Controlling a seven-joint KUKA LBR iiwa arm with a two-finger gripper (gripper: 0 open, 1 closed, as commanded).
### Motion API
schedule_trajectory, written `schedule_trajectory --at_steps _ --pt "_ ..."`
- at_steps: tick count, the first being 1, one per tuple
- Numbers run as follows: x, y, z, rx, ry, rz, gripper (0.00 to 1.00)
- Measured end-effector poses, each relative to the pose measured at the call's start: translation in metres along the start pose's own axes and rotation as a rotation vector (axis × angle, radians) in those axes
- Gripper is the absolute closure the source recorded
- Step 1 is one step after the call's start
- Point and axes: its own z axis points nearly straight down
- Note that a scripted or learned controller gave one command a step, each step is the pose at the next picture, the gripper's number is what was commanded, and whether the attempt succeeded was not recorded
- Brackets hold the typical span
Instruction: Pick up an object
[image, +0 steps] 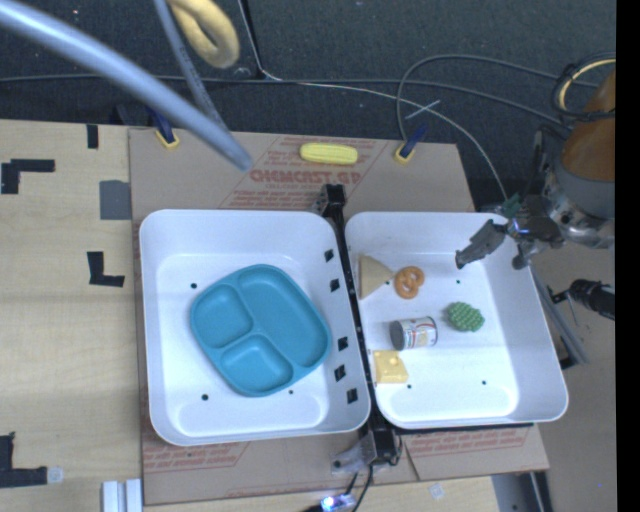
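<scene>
Seen from above the bench, two white bins sit side by side on a cardboard sheet, the left bin (160, 300) and the right bin (520, 330) touching along a black centre seam.

One blue divided plate (260, 328) fills much of the left bin, its long axis running from upper left to lower right.

The right bin holds five small things: a pale wedge (372, 275) against the seam wall, an orange ring (408, 282) just beside it, a green bumpy lump (464, 317), a small can (415, 332) lying on its side with its long axis across the bin and its cap end pointing right, and a yellow block (390, 367) near the seam, just below the can. The can lies between the wedge and the block, with the green lump near its right end.

The gripper (500, 246) hangs over the right bin's upper right corner, fingers spread apart and holding nothing, well apart from every item below.

One yellow banana-shaped piece (328, 154) rests on the cardboard behind the bins, and a grey pole (130, 75) slants across the upper left.
</scene>
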Motion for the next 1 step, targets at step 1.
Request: schedule_trajectory --at_steps 1 --pt "0.0002 0.0021 -0.0057 -0.01 -0.002 -0.003 0.0"
